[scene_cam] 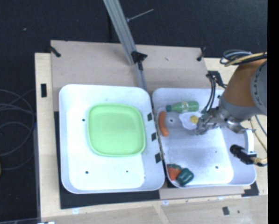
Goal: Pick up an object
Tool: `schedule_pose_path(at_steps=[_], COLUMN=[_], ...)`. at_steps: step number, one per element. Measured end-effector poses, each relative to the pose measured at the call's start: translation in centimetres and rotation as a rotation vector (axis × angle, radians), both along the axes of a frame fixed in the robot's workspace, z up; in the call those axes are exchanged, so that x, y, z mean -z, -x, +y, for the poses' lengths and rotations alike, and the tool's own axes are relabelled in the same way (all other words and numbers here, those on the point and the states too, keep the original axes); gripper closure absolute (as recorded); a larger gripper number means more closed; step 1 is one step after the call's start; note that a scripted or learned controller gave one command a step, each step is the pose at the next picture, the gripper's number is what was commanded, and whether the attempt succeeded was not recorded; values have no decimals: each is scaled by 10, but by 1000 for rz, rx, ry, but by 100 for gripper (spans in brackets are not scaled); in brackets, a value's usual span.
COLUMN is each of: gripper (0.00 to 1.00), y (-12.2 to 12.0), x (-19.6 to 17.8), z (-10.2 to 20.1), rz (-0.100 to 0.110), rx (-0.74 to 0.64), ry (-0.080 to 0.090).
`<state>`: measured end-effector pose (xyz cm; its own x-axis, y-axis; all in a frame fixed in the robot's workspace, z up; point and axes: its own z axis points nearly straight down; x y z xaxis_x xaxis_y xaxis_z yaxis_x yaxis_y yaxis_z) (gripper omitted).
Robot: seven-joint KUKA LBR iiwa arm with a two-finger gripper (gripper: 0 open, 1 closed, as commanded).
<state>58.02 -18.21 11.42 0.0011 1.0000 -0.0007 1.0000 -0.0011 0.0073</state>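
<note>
Toward the right of the frame, the gripper (pixel 202 124) hangs low over the upper part of the right bin (pixel 223 169), at a small yellow and white object (pixel 191 120); whether its fingers are apart or closed cannot be told, as the view is too coarse there. Just above lies a green bottle (pixel 182 107). An orange sausage-shaped piece (pixel 163 123) rests along the bin's left wall. A red and a dark green item (pixel 180 174) sit at its lower left corner. The left bin (pixel 74 171) holds a light green plate (pixel 116 129).
</note>
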Motion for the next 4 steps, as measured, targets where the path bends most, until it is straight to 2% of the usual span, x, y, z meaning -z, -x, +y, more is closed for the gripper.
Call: schedule_pose_path(at_steps=[2, 3, 4], gripper=[100, 100, 100], y=[-11, -11, -18], x=[-124, -134, -132], z=[-1, -1, 59], rz=[1, 6, 6], rx=[-1, -1, -6], ry=[1, -1, -1])
